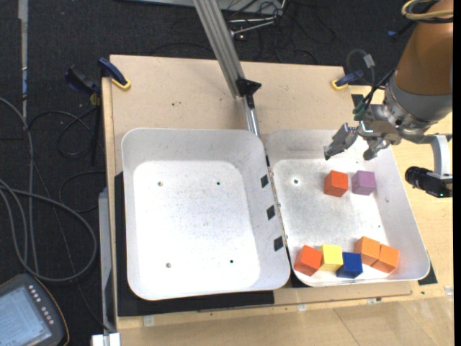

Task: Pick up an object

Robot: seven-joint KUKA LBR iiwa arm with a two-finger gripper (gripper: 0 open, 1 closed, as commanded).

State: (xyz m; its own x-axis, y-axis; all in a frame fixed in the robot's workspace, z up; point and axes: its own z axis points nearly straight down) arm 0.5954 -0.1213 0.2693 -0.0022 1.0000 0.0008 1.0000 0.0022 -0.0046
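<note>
The right bin (403, 215) holds several small blocks. An orange-red cube (336, 183) and a purple cube (364, 182) sit side by side in its upper middle. Along its front edge lie an orange block (309, 259), a yellow block (332, 255), a blue block (351, 264) and two orange blocks (378, 254). My gripper (356, 144) hangs over the far part of the right bin, just above and behind the orange-red and purple cubes. Its two dark fingers are spread apart with nothing between them.
The left bin (144, 215) lies beside the right one, joined by black clips (272, 211). A slanted metal pole (220, 38) crosses the back of the bench. Blue-and-yellow clamps (112, 73) grip the board's far corners.
</note>
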